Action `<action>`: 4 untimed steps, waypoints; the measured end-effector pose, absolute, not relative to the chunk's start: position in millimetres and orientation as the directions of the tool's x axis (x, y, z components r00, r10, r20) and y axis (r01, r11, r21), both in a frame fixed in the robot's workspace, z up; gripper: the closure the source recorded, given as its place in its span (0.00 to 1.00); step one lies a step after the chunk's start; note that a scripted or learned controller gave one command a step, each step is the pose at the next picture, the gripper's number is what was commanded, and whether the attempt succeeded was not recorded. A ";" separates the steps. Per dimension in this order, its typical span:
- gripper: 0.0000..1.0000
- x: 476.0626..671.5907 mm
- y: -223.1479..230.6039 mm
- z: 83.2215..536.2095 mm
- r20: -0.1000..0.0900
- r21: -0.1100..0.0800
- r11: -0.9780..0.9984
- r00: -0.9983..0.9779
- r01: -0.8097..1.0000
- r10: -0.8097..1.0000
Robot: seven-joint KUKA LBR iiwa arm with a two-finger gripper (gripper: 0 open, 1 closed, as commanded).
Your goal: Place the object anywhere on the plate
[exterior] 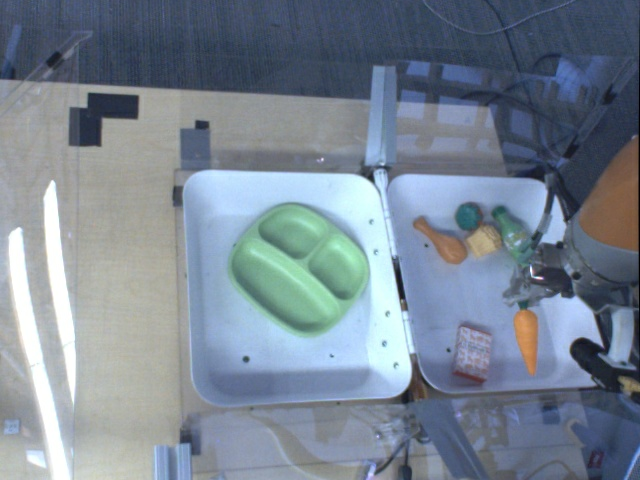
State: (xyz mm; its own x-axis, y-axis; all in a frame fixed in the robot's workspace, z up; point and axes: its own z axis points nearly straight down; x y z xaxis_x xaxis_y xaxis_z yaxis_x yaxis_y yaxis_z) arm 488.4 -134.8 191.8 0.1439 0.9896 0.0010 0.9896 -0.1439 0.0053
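Note:
A green plate with three compartments lies tilted in the left bin, and nothing rests on it. In the right bin, an orange carrot lies pointing toward the front edge. My gripper hangs just above the carrot's top end, at the right side of that bin. The arm's grey body and orange band hide the bin's right rim. Whether the gripper touches the carrot is unclear.
The right bin also holds an orange drumstick-shaped toy, a green ball, a yellowish block, a green bottle and a red-and-white box. A raised divider separates the bins.

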 end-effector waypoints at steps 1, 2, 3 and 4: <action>1.00 515.6 -87.0 225.9 0.000 0.006 -0.062 0.062 0.998 0.998; 1.00 549.9 -32.7 243.1 -0.001 0.006 0.092 -0.092 0.996 0.996; 1.00 613.2 9.8 242.3 -0.001 0.005 0.140 -0.140 0.990 0.990; 1.00 614.5 105.1 212.9 0.000 0.004 0.203 -0.203 0.979 0.979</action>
State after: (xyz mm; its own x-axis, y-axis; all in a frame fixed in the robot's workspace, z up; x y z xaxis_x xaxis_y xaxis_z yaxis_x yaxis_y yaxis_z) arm 614.5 105.1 212.9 -0.2025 0.9793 0.0005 0.9793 0.2025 0.0036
